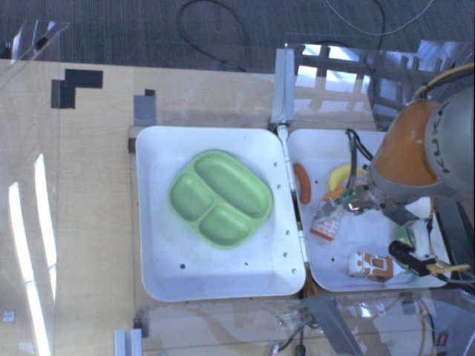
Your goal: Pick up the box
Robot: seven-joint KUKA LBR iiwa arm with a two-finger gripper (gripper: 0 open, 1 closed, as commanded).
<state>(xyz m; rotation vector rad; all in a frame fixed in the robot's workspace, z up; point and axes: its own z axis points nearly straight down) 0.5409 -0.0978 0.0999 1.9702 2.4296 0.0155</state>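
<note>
We see a pale wooden bench (74, 221) against dark grey carpet (148, 21) at its far edge; the pincer's (355, 199) state we cannot tell.

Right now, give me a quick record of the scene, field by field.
left bin: green divided plate
right bin: sausage, banana, box, small carton
arm: grey with orange band, reaching in from the right
end effector: over right bin, beside the box
box held: cannot tell
</note>
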